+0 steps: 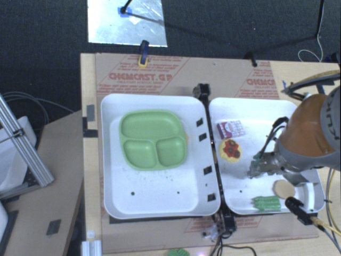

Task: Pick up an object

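Your gripper (pixel 256 170) sits low in the right bin (pixel 256 108), near the red-yellow toy (pixel 231 149); jaws' state unclear.

Bench (pixel 90 196) carries a printed brown board (pixel 176 73); two white bins (pixel 154 207) lie on it side by side.

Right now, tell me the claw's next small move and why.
Probably ease the claw toward the left, to the yellow and red toy, then lower onto it. The claw hangs over bare floor of the right bin, and that toy looks the nearest object, lying apart from the red-and-white packet above it.
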`<state>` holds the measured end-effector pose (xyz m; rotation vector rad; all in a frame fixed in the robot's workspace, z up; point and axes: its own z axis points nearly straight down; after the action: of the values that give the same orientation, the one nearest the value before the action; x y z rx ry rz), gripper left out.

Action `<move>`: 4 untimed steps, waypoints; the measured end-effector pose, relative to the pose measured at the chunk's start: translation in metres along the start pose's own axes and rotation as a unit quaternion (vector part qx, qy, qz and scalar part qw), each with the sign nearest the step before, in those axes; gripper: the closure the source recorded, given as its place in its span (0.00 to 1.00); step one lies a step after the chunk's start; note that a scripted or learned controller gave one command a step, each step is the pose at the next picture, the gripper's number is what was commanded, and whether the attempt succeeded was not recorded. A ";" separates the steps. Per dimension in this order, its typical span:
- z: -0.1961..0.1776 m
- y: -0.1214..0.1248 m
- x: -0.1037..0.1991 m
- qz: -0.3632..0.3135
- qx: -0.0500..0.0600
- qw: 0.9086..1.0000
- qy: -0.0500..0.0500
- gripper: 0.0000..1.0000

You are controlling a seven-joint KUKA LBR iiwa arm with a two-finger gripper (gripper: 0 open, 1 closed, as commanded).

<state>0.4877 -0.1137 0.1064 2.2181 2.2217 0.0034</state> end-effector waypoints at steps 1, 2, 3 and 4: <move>0.000 0.000 0.000 0.000 0.000 1.000 0.000 0.00; 0.023 0.047 0.011 -0.002 -0.001 1.000 0.000 0.00; 0.022 0.094 0.033 -0.003 -0.002 1.000 0.000 0.00; 0.010 0.094 0.032 -0.003 -0.002 1.000 0.000 1.00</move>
<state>0.5814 -0.0817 0.0970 2.2101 2.2274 0.0079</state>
